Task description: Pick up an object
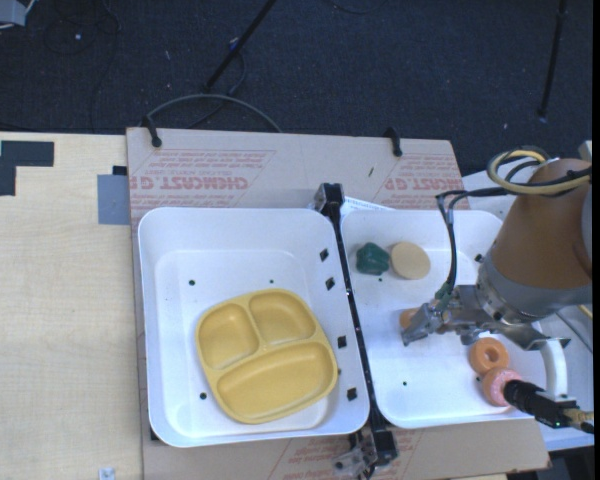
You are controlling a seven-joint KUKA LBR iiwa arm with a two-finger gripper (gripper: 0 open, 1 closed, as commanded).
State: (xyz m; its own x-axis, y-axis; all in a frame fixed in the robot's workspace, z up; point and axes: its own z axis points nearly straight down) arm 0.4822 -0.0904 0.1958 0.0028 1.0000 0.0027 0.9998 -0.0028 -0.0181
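Lab bench: cabled stands (pixel 250 23), robot arm (pixel 540 238).

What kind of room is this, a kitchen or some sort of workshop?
Probably a robotics lab, not a kitchen: a robot arm reaches over two white bins, toy-like doughnuts lie inside, and cables trail across dark carpet.

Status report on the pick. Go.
Gripper low in the right bin, over a small orange piece; grasp not confirmed. Green lump and tan disc loose behind it. Orange ring and pink ring near the arm.
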